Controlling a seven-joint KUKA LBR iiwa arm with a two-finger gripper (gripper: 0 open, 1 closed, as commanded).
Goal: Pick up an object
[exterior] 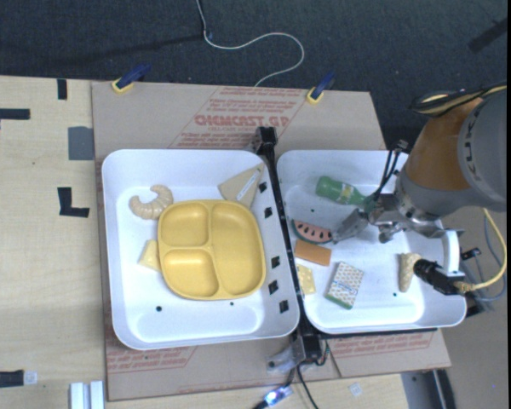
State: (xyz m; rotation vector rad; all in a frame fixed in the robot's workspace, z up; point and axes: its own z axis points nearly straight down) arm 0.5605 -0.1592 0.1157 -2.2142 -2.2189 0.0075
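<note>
The claw (347,227) is seen low in the right bin (383,318); how far it is parted cannot be told, and nothing is seen held in it. Just above it lies a green bottle (339,191). Beside its tip, to the left, a watermelon slice (311,230) rests above an orange block (312,253). Below it sits a small patterned packet (345,284), and to its lower right a cone-shaped piece (407,270).

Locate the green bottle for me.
The green bottle lies on its side in the right-hand bin, near that bin's back wall, just above the gripper and the watermelon slice.
</note>
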